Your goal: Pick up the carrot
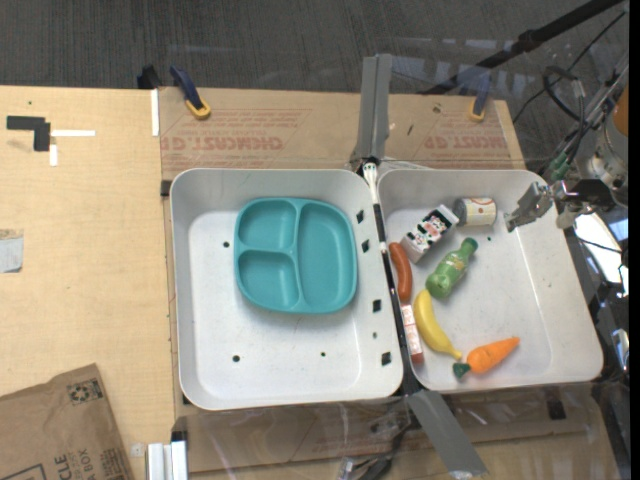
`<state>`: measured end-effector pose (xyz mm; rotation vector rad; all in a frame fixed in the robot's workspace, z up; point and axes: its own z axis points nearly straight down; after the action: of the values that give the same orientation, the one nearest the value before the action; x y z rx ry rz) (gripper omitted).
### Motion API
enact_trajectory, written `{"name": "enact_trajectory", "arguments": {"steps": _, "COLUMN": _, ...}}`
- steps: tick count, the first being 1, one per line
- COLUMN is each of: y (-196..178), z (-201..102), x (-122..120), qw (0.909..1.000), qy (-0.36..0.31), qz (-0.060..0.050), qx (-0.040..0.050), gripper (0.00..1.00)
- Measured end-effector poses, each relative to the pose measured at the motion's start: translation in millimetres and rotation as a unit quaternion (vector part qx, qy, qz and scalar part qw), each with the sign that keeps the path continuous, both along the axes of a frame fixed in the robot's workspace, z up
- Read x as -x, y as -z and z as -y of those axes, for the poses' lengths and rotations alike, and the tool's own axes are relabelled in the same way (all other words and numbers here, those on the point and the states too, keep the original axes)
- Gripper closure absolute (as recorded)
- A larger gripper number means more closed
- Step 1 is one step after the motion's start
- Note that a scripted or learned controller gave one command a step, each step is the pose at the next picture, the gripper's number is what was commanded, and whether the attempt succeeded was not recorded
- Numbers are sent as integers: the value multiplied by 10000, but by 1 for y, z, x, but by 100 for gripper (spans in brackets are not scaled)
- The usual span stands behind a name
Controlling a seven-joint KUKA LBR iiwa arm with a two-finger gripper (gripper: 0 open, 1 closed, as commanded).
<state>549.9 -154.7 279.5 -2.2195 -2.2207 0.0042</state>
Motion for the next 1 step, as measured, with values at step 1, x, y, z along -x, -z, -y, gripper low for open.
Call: {"name": "enact_trajectory", "arguments": {"steps": 1, "y": -3, "z": -22, "x": 8, "qw": 9998, "qy": -204, "qz": 5, "qx": 0, "gripper": 0}}
